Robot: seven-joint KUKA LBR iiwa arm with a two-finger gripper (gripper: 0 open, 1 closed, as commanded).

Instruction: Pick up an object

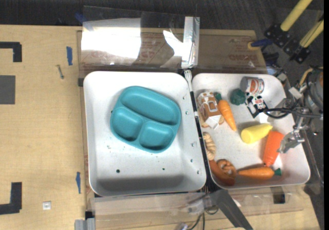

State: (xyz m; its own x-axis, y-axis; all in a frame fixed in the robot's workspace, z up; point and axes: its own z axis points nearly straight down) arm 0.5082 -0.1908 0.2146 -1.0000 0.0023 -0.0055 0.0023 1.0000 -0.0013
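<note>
Carrots (255,173) crowd our near bin (300,176) corner.
We hover at approach, gripper (289,141) state unclear; next we descend onto the orange carrot (271,147) just beside it.

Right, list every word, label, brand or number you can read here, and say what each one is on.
No text here can be read for certain.
Cardboard panel behind the bins: reddish printed lettering, too blurred to read.
Small can in the right bin: a red and white label, too small to read.
Small box at the right bin's left side: a brown and white printed picture, no legible words.
</note>
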